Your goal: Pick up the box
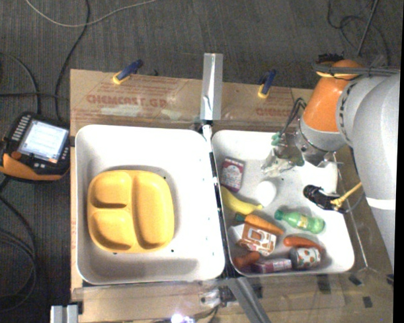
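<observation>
Camera view: your box lies in the right bin around 6 o'clock, boxed in by carrot, banana, can. Long axis runs roughly 3-to-9, slightly tilted. Gripper hangs near 12 o'clock, well apart; can't tell its state, too blurred.
</observation>
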{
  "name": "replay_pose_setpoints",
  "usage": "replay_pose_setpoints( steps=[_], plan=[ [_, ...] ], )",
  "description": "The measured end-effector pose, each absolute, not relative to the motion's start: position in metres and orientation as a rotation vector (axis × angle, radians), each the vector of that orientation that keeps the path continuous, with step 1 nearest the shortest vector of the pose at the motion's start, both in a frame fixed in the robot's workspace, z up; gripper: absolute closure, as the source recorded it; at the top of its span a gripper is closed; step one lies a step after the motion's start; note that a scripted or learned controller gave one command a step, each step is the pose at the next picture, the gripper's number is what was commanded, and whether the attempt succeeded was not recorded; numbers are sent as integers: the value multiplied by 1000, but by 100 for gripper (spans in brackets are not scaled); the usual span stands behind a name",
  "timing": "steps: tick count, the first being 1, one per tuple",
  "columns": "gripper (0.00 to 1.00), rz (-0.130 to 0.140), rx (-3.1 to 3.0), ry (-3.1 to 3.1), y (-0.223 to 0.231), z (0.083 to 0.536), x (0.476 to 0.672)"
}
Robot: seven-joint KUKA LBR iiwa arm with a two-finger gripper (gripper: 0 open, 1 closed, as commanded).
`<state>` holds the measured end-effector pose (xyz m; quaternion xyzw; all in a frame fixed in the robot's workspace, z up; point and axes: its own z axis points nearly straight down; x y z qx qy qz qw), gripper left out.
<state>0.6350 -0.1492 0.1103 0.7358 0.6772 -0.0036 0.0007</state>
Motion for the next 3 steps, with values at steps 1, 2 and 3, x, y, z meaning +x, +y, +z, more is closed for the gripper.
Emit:
replay_pose_setpoints(
  steps=[1, 2, 3],
  plan=[
    [0, -12, 2311, 2127, -149, 110, 635],
    [0, -4, 2513, 1882, -134, 89, 665],
    [0, 5, 2514, 1872, -147, 90, 602]
  ],
)
